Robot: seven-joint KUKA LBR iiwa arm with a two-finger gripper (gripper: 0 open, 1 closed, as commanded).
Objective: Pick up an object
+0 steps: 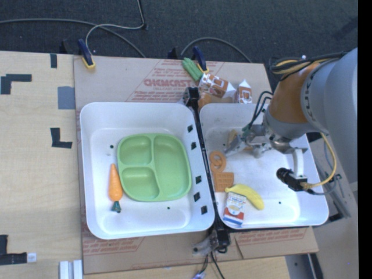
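Note:
My gripper point(239, 142) hangs low over the upper left part of the right bin point(290, 211), pointing left, with the grey and orange arm point(302, 106) behind it. A small tan object point(232, 136) lies right at its tip; whether it is gripped is unclear. Just below and left of the gripper lies a pretzel point(218, 160), then a brown cracker point(223, 180). Nearer the front of the bin are a yellow banana point(247, 195) and a small red, white and blue carton point(234, 208).
The left bin point(96, 121) holds a green divided plate point(154, 166) and an orange carrot point(115, 182). Two small cartons point(218, 86) and a green clamp point(191, 68) sit on the cardboard behind the bins. A black divider point(200, 156) runs between the bins.

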